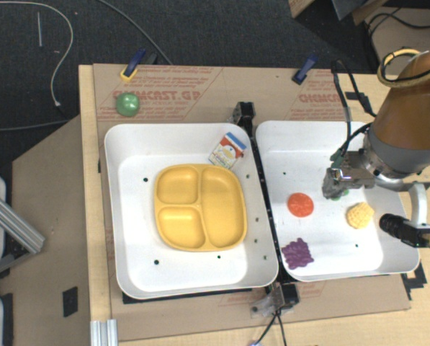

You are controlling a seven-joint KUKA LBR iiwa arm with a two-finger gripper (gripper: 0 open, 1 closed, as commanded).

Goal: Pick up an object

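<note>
A cardboard-covered bench (200, 85) stands on dark carpet and bears two shallow white bins side by side; red printing on the cardboard is partly legible as "CAST GP" behind the left bin. The gripper (336, 186), below the grey wrist and orange band of the arm (409, 114), is lowered into the right bin (294, 143) near its middle; whether it is spread or pressed together cannot be told, and a small green patch shows at its tip. Just left of and below the gripper lies an orange-red round object (299, 205); to the gripper's right and slightly lower, a pale yellow knobbly object (359, 215); nearer the front rim, a purple grape-like cluster (297, 253). The left bin (128, 193) holds a yellow three-compartment plate (200, 207) and, touching its far edge, a small tilted carton (227, 150) with a red, white and blue label too small to read. A green ball (127, 104) rests on the cardboard outside the bins, near a blue clamp (133, 65); a second blue clamp (304, 69) grips the far edge.
</note>
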